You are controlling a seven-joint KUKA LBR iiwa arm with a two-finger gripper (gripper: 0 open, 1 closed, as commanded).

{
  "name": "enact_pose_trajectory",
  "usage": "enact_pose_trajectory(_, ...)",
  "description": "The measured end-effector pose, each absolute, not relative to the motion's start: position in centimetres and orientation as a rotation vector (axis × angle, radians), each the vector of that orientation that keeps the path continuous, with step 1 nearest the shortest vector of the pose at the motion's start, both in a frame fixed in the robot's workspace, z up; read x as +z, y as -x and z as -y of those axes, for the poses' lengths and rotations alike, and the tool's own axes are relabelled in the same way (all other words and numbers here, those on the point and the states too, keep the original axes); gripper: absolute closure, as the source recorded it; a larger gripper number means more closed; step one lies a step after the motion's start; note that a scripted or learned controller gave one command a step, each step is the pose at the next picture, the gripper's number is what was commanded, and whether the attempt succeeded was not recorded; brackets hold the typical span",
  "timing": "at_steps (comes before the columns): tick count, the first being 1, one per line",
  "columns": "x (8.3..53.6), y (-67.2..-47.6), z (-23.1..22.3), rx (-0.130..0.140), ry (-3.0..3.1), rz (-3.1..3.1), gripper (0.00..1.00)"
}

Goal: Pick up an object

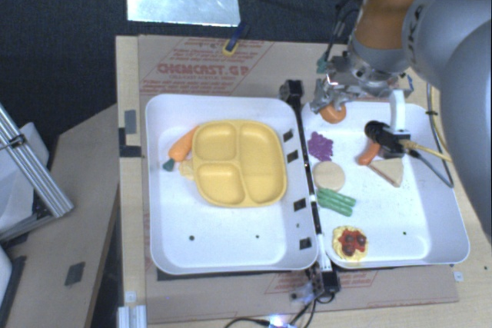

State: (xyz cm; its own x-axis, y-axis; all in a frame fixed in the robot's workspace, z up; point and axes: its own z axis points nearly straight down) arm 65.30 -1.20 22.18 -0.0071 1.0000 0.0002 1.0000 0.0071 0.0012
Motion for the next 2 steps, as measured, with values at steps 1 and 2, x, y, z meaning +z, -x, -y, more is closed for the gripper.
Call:
enact_pose_trajectory(1, 21.7, -65.7, 1.6, 0.001, -2.214, -2.226, 1.0)
enact_pose_trajectory(2, 23.4, -65.8, 2.1, 0.004, -2.217, -2.222, 1.0)
